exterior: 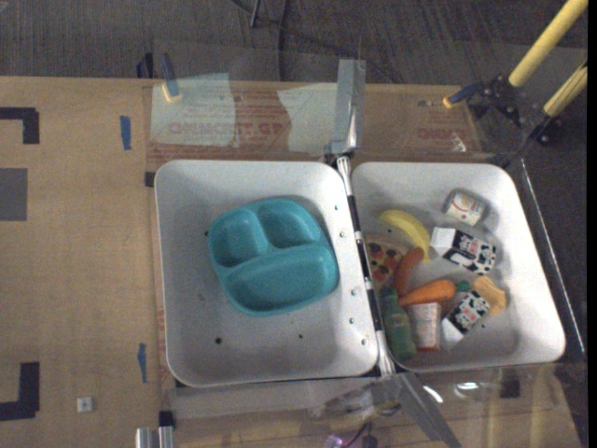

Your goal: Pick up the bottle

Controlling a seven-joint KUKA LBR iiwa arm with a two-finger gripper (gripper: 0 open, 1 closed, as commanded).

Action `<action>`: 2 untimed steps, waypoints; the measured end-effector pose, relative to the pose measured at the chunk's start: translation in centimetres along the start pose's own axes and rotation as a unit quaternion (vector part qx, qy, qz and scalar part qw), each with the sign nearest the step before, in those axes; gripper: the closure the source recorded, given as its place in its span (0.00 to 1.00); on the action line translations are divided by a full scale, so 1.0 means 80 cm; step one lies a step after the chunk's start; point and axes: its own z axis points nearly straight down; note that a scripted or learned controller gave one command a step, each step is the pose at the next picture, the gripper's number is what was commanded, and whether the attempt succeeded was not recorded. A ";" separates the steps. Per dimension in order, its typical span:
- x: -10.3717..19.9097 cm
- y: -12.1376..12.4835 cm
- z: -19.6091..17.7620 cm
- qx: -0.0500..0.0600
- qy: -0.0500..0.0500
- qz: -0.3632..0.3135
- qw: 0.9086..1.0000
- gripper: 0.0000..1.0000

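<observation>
A dark green bottle (pixel 397 325) lies in the right bin (pixel 534 278), along its left wall near the front corner, its length running front to back. Right beside it is a small white container with a red band (pixel 425 326). An orange carrot (pixel 428 293) lies just behind both, touching or almost touching the bottle's far end.
The right bin also holds a banana (pixel 407 227), a reddish sausage (pixel 407 269), a pizza slice (pixel 377 257), two cow-patterned cartons (pixel 468 249) (pixel 469 312), a grey can (pixel 465 206) and a yellow piece (pixel 492 295). A teal divided plate (pixel 271 254) sits in the left bin (pixel 182 278).
</observation>
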 end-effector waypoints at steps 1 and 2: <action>0.004 0.000 0.025 0.001 0.000 0.117 0.993 1.00; 0.004 0.002 0.012 -0.001 -0.001 0.116 0.993 1.00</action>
